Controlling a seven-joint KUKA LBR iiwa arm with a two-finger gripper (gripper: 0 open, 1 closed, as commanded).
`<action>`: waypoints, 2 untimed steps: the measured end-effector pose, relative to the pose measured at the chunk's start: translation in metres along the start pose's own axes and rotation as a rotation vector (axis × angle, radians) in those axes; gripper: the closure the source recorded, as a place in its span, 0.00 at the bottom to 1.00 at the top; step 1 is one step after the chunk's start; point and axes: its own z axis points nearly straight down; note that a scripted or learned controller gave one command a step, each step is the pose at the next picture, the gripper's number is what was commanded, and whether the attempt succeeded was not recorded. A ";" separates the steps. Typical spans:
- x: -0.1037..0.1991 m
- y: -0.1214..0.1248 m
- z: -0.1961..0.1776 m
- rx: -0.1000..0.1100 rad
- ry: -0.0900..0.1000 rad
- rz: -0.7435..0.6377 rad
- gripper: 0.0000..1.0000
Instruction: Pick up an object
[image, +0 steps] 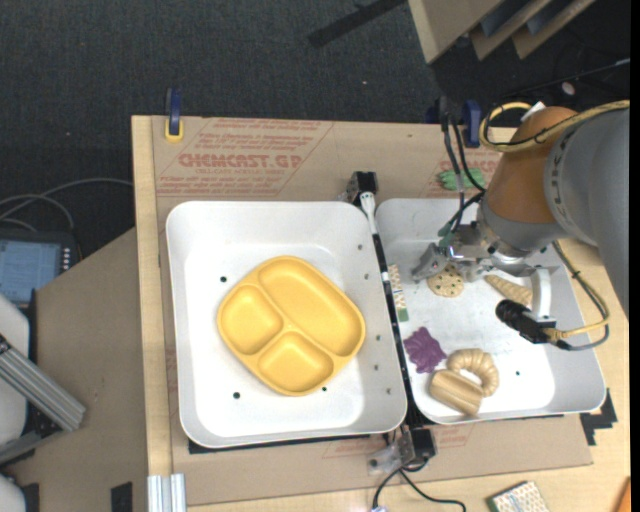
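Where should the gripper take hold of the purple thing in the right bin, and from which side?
Judging by its pose, grip the purple piece across its narrow middle, coming straight down from above. It lies flat on the right bin's floor with bare floor on both sides, though the tan pretzel-like toy sits just below it.

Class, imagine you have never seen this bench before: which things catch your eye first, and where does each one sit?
The bright yellow tray, split into three compartments, dominates the left bin. On the right, the grey arm with its orange band reaches down into the right bin, near a round cookie. Toward that bin's front lie a purple toy and a tan pretzel.
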 end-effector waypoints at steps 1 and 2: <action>-0.002 -0.002 -0.011 0.002 0.000 0.004 1.00; -0.088 -0.001 -0.112 -0.002 -0.005 0.009 1.00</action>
